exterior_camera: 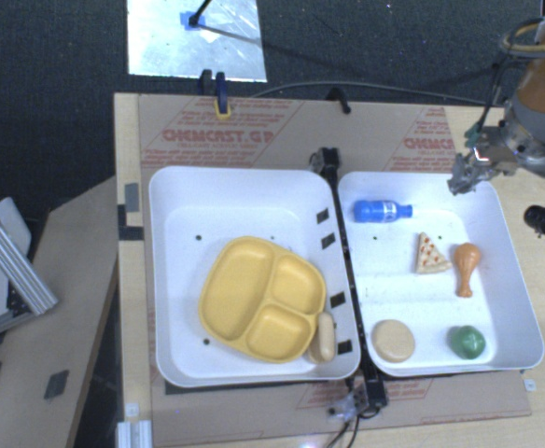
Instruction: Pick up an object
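Note:
The right bin (pixel 506 250) holds a blue bottle (pixel 381 211) lying on its side at the back, a pizza slice (pixel 430 254), an orange drumstick (pixel 466 267), a tan round cookie (pixel 393 341) and a green ball (pixel 467 342). My gripper (pixel 466 177) hangs above the back right corner of this bin, to the right of the bottle and behind the drumstick. Nothing shows between its tips, and it touches none of the objects.
The left bin (pixel 179 203) carries a yellow divided tray (pixel 259 298) with a small tan bread roll (pixel 324 337) leaning at its right edge. A black divider (pixel 342 250) runs between the bins. A metal rail (pixel 11 259) sits off the bench at left.

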`<state>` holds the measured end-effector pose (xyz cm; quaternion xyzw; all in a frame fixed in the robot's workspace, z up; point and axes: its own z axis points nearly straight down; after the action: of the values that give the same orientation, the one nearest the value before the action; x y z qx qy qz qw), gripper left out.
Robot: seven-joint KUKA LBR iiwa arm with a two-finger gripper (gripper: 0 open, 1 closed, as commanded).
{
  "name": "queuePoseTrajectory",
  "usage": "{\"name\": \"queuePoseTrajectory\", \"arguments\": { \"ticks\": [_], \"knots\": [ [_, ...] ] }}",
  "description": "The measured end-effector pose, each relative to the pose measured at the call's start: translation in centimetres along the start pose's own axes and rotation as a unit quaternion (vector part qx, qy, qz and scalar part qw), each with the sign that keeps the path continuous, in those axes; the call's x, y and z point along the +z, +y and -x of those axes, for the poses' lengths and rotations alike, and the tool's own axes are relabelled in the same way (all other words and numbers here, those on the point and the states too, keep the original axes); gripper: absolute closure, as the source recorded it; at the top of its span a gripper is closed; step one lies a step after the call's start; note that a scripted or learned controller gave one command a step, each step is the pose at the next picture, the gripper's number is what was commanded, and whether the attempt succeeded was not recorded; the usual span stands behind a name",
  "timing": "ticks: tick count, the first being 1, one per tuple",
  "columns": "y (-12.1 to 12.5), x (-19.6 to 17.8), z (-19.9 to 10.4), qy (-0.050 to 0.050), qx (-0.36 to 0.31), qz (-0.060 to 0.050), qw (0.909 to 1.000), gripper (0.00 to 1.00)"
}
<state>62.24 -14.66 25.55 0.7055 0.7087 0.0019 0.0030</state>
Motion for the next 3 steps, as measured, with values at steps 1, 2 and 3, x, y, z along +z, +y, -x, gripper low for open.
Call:
{"name": "queuePoseTrajectory", "arguments": {
  "ticks": [1,2,3],
  "knots": [
    [-1.5,-0.2,-4.6,0.001,-0.002,-0.003,1.0,1.0],
    [-1.4,0.2,-9.6,0.002,-0.002,-0.003,1.0,1.0],
    [-2.1,1.6,-15.2,0.002,-0.003,-0.003,1.0,1.0]
  ]
}}
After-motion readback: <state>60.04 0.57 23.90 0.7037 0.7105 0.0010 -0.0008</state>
